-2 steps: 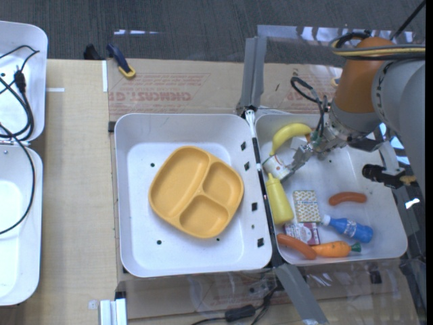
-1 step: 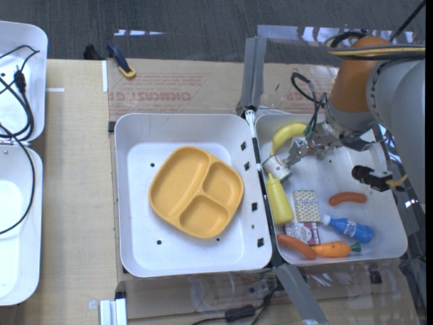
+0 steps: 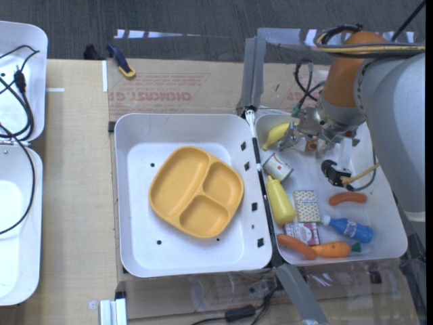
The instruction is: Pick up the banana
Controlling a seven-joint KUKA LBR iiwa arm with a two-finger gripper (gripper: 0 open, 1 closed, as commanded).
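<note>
Yellow banana (image 3: 276,135) lies in right bin (image 3: 392,239), far-left corner, against wall. Claw (image 3: 298,135) just beside it; jaw state: cannot tell. Approach from bin centre, you risk wall contact. Avoid small can (image 3: 278,167) near below.

The right bin (image 3: 399,239) is crowded: the banana (image 3: 277,135) lies in its far left corner, hemmed by the bin wall on its left and the gripper (image 3: 306,138) and grey arm (image 3: 379,93) on its right, with a small can (image 3: 278,168) and a yellow bottle (image 3: 280,200) just nearer along the same wall. A sausage (image 3: 348,198), blue bottle (image 3: 348,229), carrot (image 3: 331,250) and small packets (image 3: 306,206) fill the near half. The left bin (image 3: 128,181) carries a yellow divided plate (image 3: 196,191) at its middle, with bare floor around it.
</note>
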